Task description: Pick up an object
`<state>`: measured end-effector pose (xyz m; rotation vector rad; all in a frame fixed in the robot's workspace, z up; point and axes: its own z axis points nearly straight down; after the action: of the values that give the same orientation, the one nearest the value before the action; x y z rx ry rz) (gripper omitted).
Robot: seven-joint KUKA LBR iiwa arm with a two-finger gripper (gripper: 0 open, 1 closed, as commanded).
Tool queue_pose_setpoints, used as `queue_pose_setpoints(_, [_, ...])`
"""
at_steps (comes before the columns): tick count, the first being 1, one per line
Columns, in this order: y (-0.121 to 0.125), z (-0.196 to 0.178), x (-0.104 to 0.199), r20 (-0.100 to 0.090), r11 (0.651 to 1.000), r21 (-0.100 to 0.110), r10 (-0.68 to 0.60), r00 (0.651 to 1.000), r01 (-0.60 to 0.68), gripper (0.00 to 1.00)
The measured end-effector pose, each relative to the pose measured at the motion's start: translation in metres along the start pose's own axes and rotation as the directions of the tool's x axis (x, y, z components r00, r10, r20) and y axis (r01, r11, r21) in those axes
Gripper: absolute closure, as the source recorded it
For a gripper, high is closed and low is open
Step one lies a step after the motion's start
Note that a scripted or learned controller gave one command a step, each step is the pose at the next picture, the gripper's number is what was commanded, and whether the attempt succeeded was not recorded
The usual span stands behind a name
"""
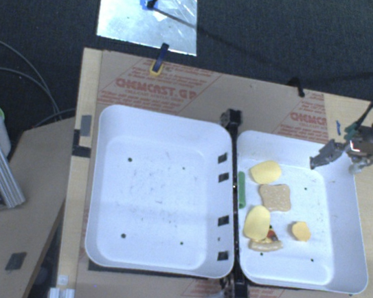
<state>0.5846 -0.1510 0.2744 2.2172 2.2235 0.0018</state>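
My hand (338, 155) hovered at the right bin's (352, 204) two o'clock corner; I could not tell its grip. Yellow pieces (266, 171) and toast (276, 196) lay near the bin's centre.

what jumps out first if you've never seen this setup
The cluster of yellow and tan toy food in the right bin catches the eye first, next to the bare-looking left bin. Then the gripper, hanging over the right bin's far right corner, apart from the food.
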Motion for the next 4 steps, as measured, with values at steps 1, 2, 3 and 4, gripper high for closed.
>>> queue_pose_setpoints(1, [-0.064, 0.194, -0.057, -0.001, 1.0, 0.003, 0.007, 1.0, -0.007, 0.0])
queue_pose_setpoints(2, [-0.091, 0.19, -0.042, -0.002, 1.0, 0.004, 0.002, 1.0, -0.002, 0.0])
queue_pose_setpoints(3, [-0.058, 0.189, -0.056, 0.002, 1.0, -0.003, -0.001, 1.0, 0.001, 0.0])
queue_pose_setpoints(4, [-0.094, 0.19, 0.065, -0.004, 1.0, 0.003, -0.008, 1.0, 0.008, 0.0])
